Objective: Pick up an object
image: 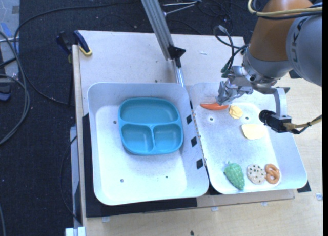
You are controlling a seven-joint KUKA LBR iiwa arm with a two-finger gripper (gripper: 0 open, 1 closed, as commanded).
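My gripper (224, 98) hangs over the back left of the right bin (287, 148), its fingertips just above the right end of an orange carrot-shaped piece (212, 106) that lies on the bin floor. A small yellow piece (236, 112) lies just right of the carrot. A pale yellow slice (253, 131) sits mid-bin. Along the front of that bin lie a green leafy item (234, 175), a speckled cookie (254, 174) and a pretzel (272, 173). The arm's body hides much of the fingers.
The left bin (102, 178) bears a blue divided tray (150, 126). A slanted metal pole (156, 17) runs down to the gap between the bins at the back. A black cable-mounted part (271, 119) hangs at the gripper's right, over the right bin.
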